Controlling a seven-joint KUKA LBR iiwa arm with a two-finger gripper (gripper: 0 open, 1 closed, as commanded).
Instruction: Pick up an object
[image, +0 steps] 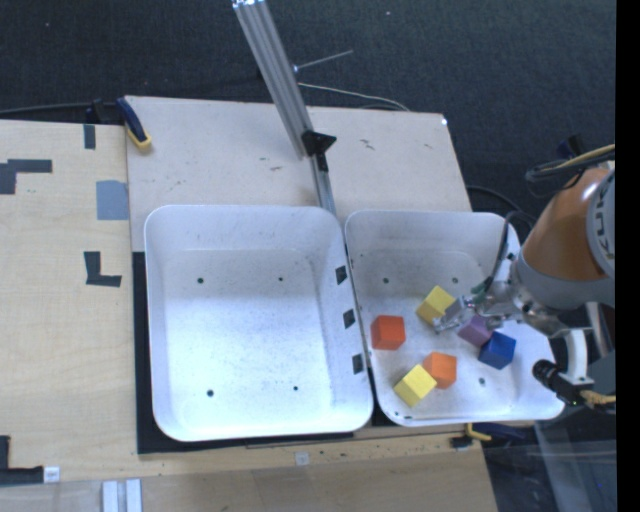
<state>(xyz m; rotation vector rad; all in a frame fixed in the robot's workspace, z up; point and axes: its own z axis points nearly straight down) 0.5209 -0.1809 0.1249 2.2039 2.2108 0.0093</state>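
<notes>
A: Where does the gripper sit?

B: Low in the right bin, reaching in from its right wall, tip between the yellow block and the purple block.

A: Jaws?

B: Cannot tell how far apart they stand, nor whether they hold anything; the tip is a small blur touching the purple block.

A: The other blocks?

B: All in the right bin. A blue block lies just beside the purple one, toward the near right corner. A red block lies near the bin's left wall. An orange block touches a second yellow block near the front rim.

A: And the left bin?

B: It adjoins the right bin's left wall.
</notes>
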